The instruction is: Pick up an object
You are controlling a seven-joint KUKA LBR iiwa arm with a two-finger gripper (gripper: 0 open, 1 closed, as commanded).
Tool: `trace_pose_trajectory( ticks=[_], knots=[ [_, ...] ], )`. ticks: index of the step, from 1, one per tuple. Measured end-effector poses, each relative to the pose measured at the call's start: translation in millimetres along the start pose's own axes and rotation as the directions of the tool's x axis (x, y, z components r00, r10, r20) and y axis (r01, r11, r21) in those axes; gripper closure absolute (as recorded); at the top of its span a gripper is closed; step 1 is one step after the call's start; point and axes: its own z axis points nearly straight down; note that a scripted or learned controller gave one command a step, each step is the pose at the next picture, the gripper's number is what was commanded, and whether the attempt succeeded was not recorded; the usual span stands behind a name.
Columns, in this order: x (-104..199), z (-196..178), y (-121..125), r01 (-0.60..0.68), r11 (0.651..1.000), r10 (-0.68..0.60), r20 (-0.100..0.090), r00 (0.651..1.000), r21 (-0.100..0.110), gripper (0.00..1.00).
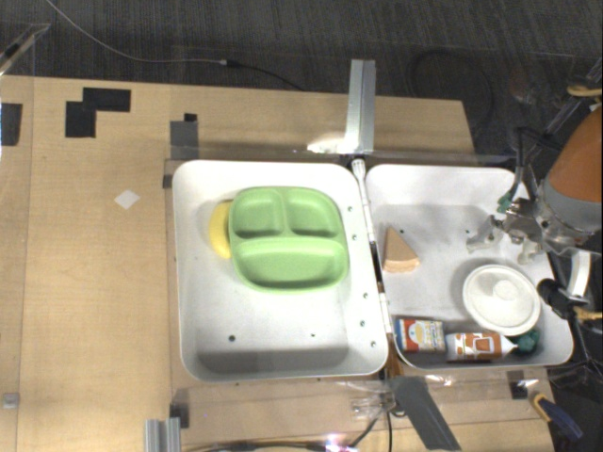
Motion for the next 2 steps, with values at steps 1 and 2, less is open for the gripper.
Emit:
trace_pose_trajectory(
  ticks=[1,2],
  knots=[
    [34.8,37.7,-3.1,0.108,0.994,-0.108,0.001,0.994,-0.004,0.0],
    [34.7,24.5,-0.4,0.108,0.994,-0.108,0.002,0.994,-0.012,1.0]
  ],
)
